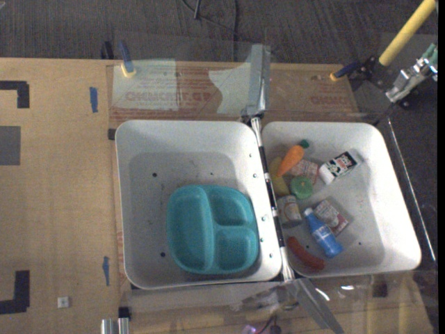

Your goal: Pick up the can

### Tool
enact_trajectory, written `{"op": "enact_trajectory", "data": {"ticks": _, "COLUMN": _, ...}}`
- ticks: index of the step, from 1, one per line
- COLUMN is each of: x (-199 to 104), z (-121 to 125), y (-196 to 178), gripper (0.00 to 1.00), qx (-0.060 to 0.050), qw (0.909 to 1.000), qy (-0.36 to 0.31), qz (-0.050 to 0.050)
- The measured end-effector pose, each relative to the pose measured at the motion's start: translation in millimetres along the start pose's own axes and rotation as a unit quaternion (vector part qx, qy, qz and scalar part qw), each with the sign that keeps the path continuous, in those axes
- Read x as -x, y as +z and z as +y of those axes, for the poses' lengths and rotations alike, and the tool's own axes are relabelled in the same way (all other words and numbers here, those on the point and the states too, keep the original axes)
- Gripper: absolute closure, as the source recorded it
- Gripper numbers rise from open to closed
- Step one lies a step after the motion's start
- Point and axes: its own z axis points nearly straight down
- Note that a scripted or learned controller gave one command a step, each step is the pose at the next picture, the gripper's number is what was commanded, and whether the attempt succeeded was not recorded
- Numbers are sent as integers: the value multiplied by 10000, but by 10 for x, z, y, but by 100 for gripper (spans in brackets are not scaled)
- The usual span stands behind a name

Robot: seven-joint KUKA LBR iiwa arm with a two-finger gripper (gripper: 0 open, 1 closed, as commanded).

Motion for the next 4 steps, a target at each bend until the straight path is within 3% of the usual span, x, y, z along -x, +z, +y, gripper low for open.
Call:
{"op": "enact_trajectory", "data": {"ticks": 1, "x": 390, "z": 117, "y": 327, "gripper": 100, "qx": 0, "qw": 9992, "qy": -401, "qz": -3}}
{"op": "enact_trajectory", "data": {"ticks": 2, "x": 392, "z": 135, "y": 198, "gripper": 100, "qx": 31, "qw": 9991, "qy": -412, "qz": -41}}
{"op": "enact_trajectory", "data": {"ticks": 3, "x": 370, "z": 125, "y": 917, "gripper": 100, "qx": -13, "qw": 9987, "qy": -500, "qz": 14}}
{"op": "enact_trajectory", "data": {"ticks": 4, "x": 401, "z": 106, "y": 554, "gripper": 100, "qx": -1, "qw": 10000, "qy": -81, "qz": 0}}
